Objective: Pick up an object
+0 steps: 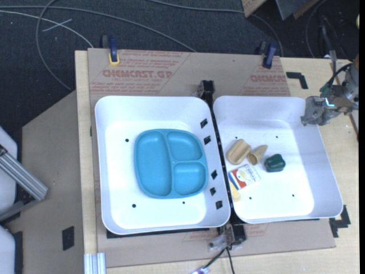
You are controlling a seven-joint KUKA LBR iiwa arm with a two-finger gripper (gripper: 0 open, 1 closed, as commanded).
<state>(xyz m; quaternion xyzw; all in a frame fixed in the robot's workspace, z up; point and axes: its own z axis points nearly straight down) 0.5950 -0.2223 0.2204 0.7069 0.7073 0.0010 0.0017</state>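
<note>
Hovering at the right bin's (319, 170) rim, the gripper (315, 112) is kept off the green object (275, 163); its finger state cannot be told.

glossy white plastic bins (114, 124), smooth matt blue plastic tray (170, 163), cardboard bench (171, 67)

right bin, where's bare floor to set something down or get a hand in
In the right bin, the floor is bare right of the green object and along the far wall. The near left is crowded: wooden pieces, a small packet. The gripper sits at the far right rim.
</note>
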